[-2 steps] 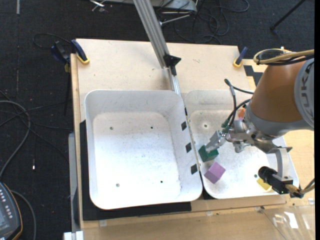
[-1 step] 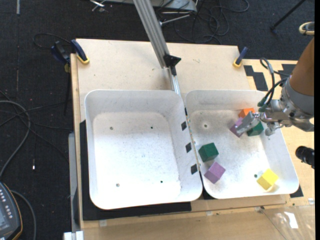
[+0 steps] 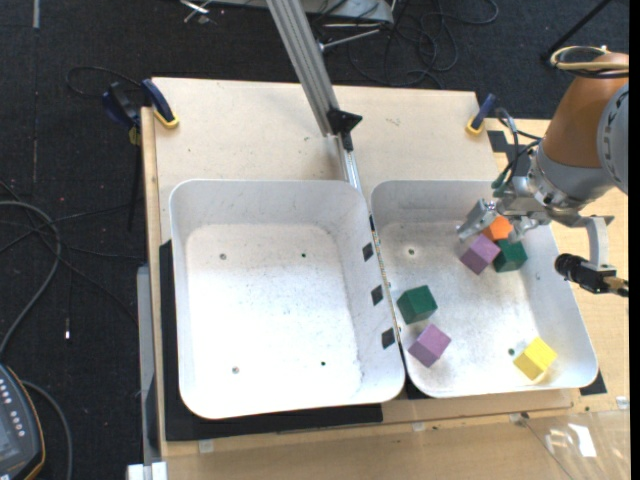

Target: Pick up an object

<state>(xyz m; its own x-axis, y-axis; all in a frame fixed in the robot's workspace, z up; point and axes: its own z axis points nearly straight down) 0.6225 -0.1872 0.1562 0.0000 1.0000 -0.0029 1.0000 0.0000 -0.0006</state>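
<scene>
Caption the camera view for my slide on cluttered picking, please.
Gripper poised over clustered purple, orange and green blocks in the right bin.

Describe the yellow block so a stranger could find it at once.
Look in the right bin of the two white bins. The yellow block sits alone in its near right corner, away from the cluster under the gripper. It is the one yellow piece among purple, green and orange ones.

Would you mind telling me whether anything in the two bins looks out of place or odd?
Nothing looks spilled or damaged. One oddity: a purple cube, orange block and dark green block sit bunched together under the gripper in the right bin, crowding a clean pick.
</scene>
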